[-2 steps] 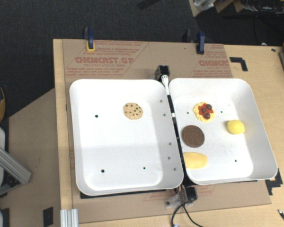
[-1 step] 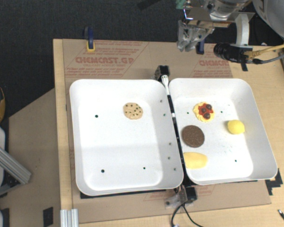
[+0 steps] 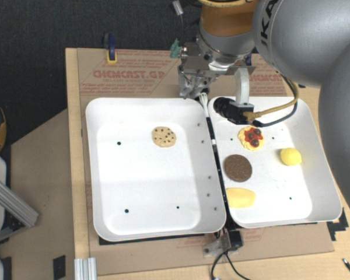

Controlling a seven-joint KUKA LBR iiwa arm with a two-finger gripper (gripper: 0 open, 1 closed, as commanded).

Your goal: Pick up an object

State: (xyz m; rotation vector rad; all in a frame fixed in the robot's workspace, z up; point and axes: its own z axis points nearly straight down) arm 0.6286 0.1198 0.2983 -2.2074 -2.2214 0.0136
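Observation:
My gripper point(image 3: 193, 90) hangs over the far edge of the bench, just above the back rim where the two bins meet. I see nothing between its fingers. A tan chocolate-chip cookie point(image 3: 163, 136) lies in the left bin point(image 3: 105, 121). The right bin point(image 3: 315, 150) holds a small tart with red and dark berries point(image 3: 251, 137), a yellow lemon-like piece point(image 3: 290, 156), a dark brown round cookie point(image 3: 238, 167) and a pale yellow piece point(image 3: 240, 197) near the front.
The bins sit on a brown board point(image 3: 134, 72) with a blue clamp point(image 3: 111, 44) at its far left edge. My large grey arm point(image 3: 315, 45) covers the upper right. A metal rail point(image 3: 11, 200) lies at the left.

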